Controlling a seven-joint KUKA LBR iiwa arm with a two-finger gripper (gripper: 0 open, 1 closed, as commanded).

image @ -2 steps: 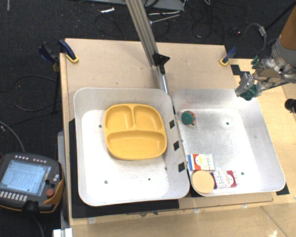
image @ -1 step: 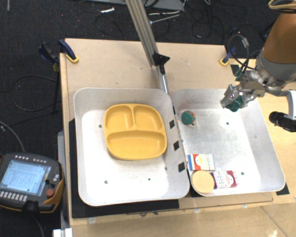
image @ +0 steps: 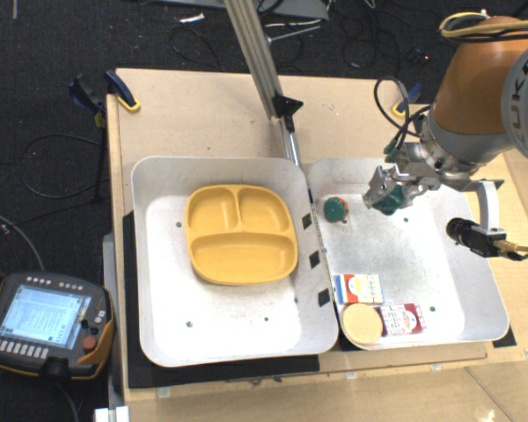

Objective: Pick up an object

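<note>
Objects for picking, listed from the left, each placed against the yellow divided plate (image: 242, 234).

Handheld control pendant (image: 44, 321): off the table (image: 202, 112), well left of the plate and lower in view, screen lit.

Left white bin (image: 158, 262): holds the plate, which lies flat near the bin's middle, three compartments up.

Right white bin (image: 458, 288): just right of the plate's bin, the two rims touching along the centre.

Small green-and-orange object (image: 335, 209): right of the plate, near the right bin's upper left corner, lying apart from everything else.

Red-and-white carton (image: 357, 287): right of the plate and lower, flat on the bin floor.

Round cream-coloured disc (image: 363, 323): just below the carton, touching it, at the bin's lower rim.

Second red-and-white packet (image: 400, 319): just right of the disc, touching it.

My gripper (image: 389, 196): right of the plate and of the green-and-orange object, over the right bin's upper part. A teal piece sits at its tip; I cannot tell whether that is a held thing or part of me, nor how the gripper is set.
</note>
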